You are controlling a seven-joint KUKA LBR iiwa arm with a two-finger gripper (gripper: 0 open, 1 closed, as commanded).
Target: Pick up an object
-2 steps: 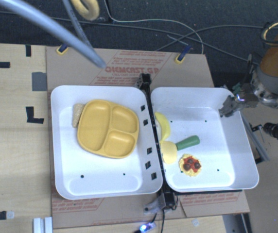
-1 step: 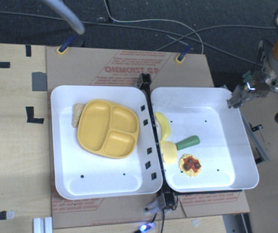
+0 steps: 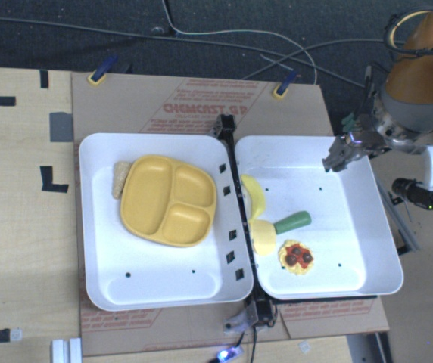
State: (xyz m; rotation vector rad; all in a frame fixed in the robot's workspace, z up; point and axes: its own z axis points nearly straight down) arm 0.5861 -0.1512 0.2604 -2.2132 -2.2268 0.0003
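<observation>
The right bin [image 3: 353, 203] holds a green cylinder [image 3: 292, 221], a pale yellow piece [image 3: 253, 193] against the left wall, a yellow round piece [image 3: 263, 237] below it, and a small yellow disc with red topping [image 3: 297, 256]. My gripper [image 3: 341, 154] hangs over the bin's upper right corner, well away from these objects. Nothing shows between its dark fingers.
The left bin [image 3: 103, 225] carries a yellow divided plate [image 3: 168, 200] with a tan sponge-like piece [image 3: 119, 178] tucked at its left edge. A black divider [image 3: 235, 218] runs between the bins. Cables [image 3: 277, 48] lie across the dark floor behind the bench.
</observation>
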